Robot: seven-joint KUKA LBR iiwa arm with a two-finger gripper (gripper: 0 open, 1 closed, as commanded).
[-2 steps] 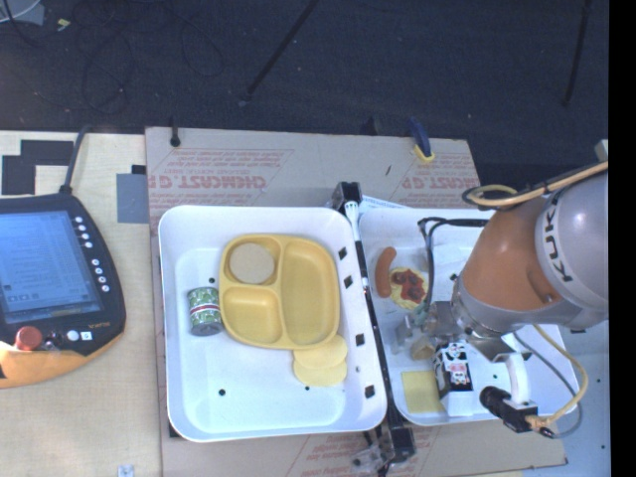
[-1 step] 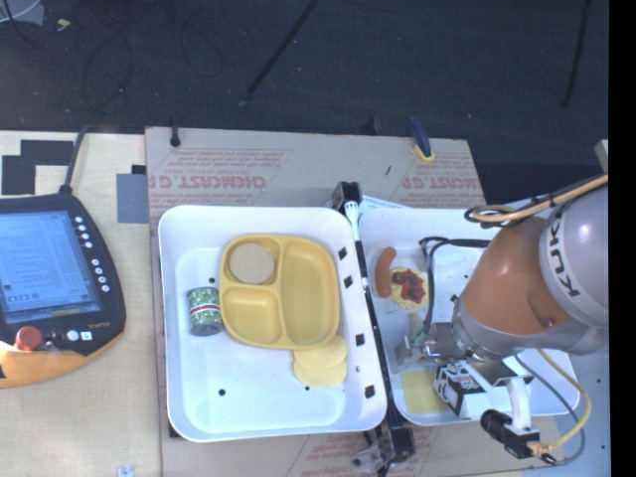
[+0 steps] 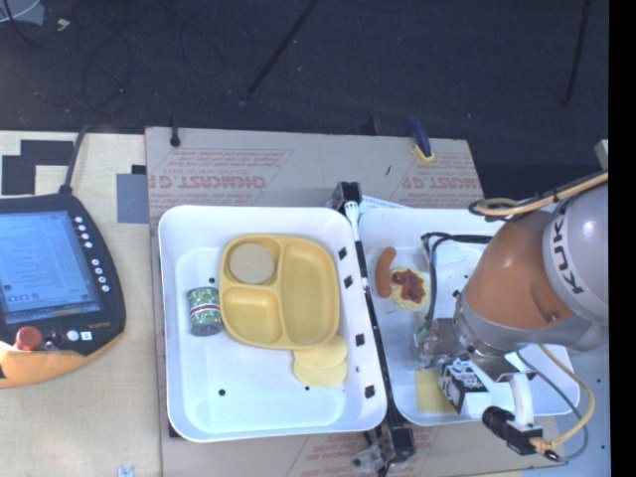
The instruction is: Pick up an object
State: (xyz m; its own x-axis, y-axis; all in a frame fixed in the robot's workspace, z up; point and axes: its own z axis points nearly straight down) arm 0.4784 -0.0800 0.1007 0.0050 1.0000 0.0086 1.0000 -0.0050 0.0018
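Camera view: tool (image 3: 429,344), grip state unclear, hovers over flat yellow square (image 3: 429,392) in right bin (image 3: 586,371).

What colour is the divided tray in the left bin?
Pale yellow; the divided tray shows clearly in the camera view.

Left bin (image 3: 189,405) holds a divided tray (image 3: 298,296), a can (image 3: 205,310) to its left; right bin (image 3: 566,400) holds a sausage (image 3: 385,270).

Left bin (image 3: 189,405): yellow divided tray (image 3: 298,296), small green can (image 3: 204,310), pale disc (image 3: 320,366). Right bin (image 3: 397,410): hot dog (image 3: 385,270), yellow card (image 3: 430,391), arm's tool (image 3: 437,351) lowered.
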